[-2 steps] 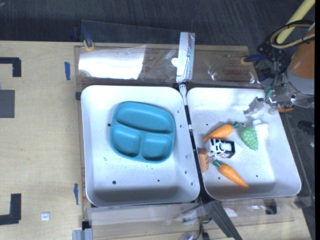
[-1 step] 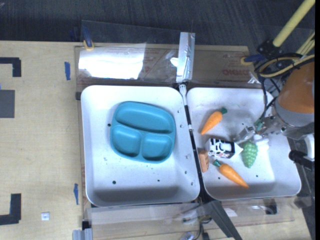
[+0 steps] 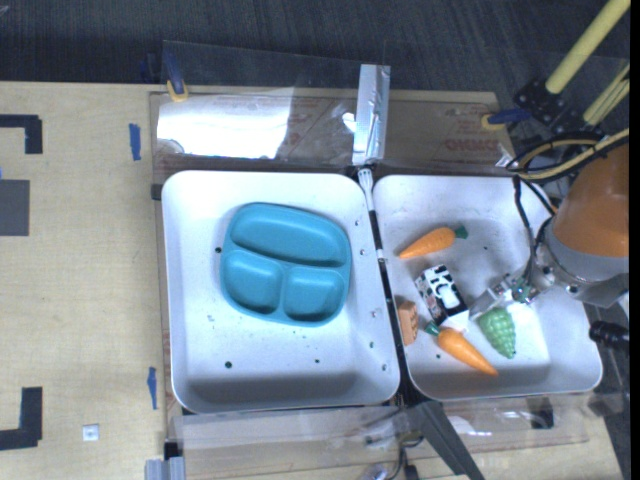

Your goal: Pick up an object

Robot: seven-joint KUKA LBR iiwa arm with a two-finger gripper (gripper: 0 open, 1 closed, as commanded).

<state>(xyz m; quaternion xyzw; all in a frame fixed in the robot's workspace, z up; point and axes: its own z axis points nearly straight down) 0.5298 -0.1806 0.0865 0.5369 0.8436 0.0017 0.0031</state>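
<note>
The gripper (image 3: 512, 290) hovers just above the green toy (image 3: 497, 330) near the right bin's (image 3: 570, 368) front edge, its long axis running front-to-back; finger state unreadable.

Hand (image 3: 510, 293) lowered (arm from right).

2 carrots (image 3: 431, 242), 2 bins (image 3: 190, 268), 1 blue tray (image 3: 285, 263)

Bench and floor from above

A pale wooden bench (image 3: 80, 268) carries black square markings (image 3: 28, 133) and blue tape bits (image 3: 134, 140) along its left side. Dark grey carpet (image 3: 300, 18) lies beyond its far edge. A clear plastic sheet (image 3: 260, 118) glares with light there.
</note>
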